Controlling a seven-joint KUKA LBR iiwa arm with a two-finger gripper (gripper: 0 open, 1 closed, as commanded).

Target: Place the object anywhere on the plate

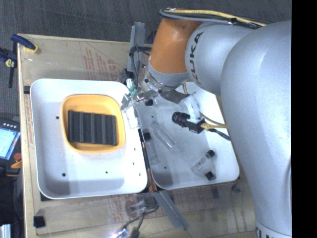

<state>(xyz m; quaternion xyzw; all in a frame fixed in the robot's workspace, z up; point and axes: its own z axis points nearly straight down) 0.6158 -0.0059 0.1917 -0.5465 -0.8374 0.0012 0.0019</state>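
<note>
Left bin held yellow plate with dark ridged insert. Gripper sat at the seam between bins, just right of plate's upper right corner; grip state could not be told. Right bin held clear tube, lying diagonally, and clear black-capped piece, below-right of gripper. Unclear which was the object.

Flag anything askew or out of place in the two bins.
Nothing looks spilled or broken. The yellow plate lies flat in the left bin, tilted slightly off the bin's edges. Small clear objects lie scattered loose in the right bin.
</note>
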